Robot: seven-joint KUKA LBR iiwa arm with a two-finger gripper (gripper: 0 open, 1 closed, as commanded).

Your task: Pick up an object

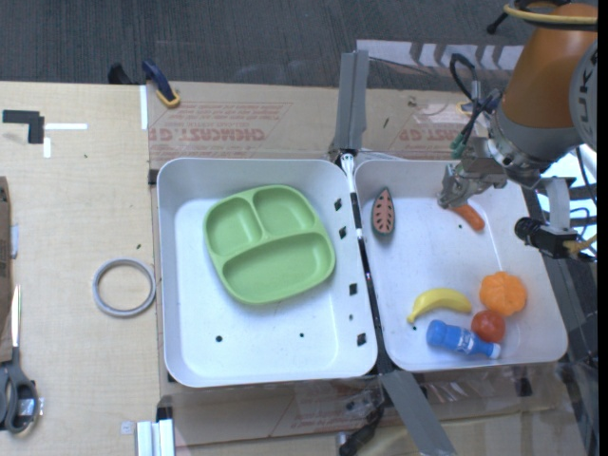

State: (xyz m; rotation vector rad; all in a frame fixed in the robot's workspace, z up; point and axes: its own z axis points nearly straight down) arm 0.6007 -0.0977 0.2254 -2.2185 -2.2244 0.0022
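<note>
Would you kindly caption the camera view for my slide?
Pincer above a small orange piece in the right bin; green divided plate in the left bin.

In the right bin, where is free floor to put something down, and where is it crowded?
Free: the middle of the right bin, between the watermelon slice and the banana. Crowded: the near right corner, with banana, orange, tomato and blue bottle.

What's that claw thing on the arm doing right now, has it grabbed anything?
End effector: above the small orange carrot-like piece in the right bin; whether it is open, closed or holding it cannot be told.
</note>
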